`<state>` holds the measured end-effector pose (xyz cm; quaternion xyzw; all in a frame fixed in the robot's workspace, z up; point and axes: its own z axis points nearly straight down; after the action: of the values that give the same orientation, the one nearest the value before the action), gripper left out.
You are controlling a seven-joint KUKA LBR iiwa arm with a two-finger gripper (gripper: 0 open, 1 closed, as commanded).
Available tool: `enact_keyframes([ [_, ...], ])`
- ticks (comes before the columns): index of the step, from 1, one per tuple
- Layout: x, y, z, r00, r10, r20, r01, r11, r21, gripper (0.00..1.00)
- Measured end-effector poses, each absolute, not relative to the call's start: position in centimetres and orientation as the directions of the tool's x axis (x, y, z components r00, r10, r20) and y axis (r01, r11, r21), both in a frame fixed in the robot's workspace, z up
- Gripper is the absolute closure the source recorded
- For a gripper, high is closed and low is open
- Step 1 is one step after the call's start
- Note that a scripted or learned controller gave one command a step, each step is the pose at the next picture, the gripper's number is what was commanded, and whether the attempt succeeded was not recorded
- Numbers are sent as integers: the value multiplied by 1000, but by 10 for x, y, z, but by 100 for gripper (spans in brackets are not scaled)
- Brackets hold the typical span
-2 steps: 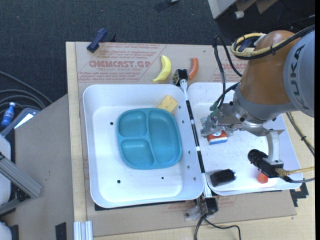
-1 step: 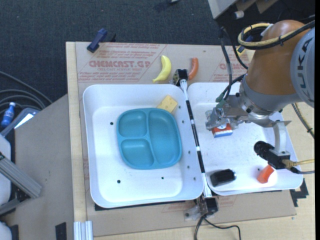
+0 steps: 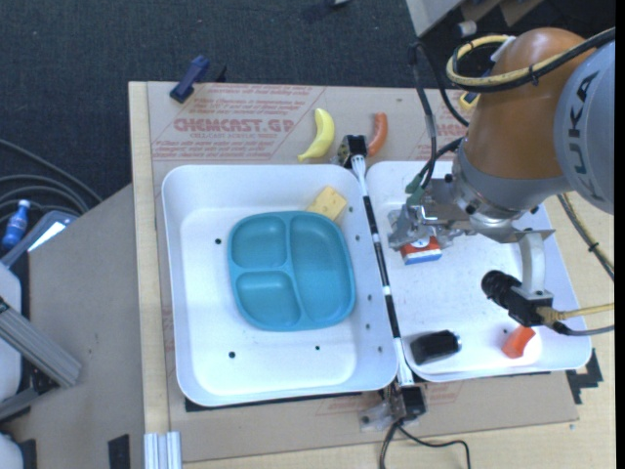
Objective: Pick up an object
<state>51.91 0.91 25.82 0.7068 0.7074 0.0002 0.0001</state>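
Note:
My gripper hangs low over the left part of the right bin, near the divider between the bins. Directly under its tip lies a small red, white and blue object; whether it is held is hidden by the gripper body. A black object rests at the right bin's front left corner. A small orange piece lies at its front right. In the left bin sits a blue divided plate, with a yellow block just behind it.
Behind the bins, on the cardboard board, lie a yellow banana, an orange elongated piece and a blue item at the far left corner. The arm's orange and grey bulk covers the back right of the right bin.

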Motion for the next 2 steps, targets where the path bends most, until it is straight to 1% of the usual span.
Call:
enact_keyframes([
  [1,485,-19,247,1,1000,0,1000,-1,-3,100],
  [2,494,57,244,0,1000,0,1000,0,-1,100],
])
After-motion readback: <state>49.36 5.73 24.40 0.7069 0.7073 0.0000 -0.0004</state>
